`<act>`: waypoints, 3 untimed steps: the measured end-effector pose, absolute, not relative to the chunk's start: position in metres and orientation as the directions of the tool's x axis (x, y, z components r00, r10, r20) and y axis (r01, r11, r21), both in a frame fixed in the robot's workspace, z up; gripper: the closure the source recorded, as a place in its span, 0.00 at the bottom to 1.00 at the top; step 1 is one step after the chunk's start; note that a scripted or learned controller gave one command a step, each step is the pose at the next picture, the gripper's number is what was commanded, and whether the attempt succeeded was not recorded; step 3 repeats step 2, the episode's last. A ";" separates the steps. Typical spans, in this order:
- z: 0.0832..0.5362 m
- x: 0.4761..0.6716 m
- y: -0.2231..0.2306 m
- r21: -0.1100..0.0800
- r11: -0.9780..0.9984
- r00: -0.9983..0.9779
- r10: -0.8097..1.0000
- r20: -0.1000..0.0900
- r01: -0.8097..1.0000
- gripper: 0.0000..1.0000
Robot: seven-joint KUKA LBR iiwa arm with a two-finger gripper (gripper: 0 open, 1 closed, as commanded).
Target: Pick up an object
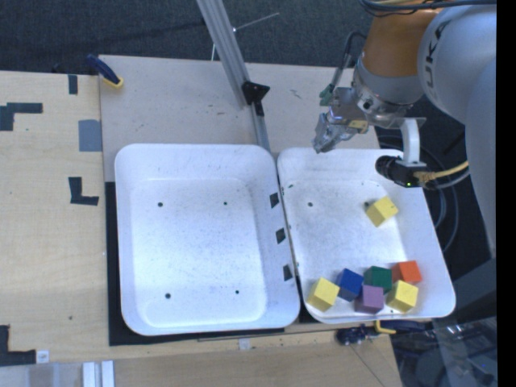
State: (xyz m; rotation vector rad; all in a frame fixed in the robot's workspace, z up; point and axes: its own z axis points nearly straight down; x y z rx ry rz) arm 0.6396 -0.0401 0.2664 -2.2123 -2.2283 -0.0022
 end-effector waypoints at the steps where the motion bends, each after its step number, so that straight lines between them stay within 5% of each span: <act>1: 0.265 0.641 0.021 -0.001 0.008 -0.008 1.000 0.002 1.000 1.00; 2: 0.262 0.648 0.074 -0.001 0.007 -0.007 1.000 0.001 1.000 1.00; 3: 0.262 0.648 0.074 -0.001 0.007 -0.007 1.000 0.001 1.000 1.00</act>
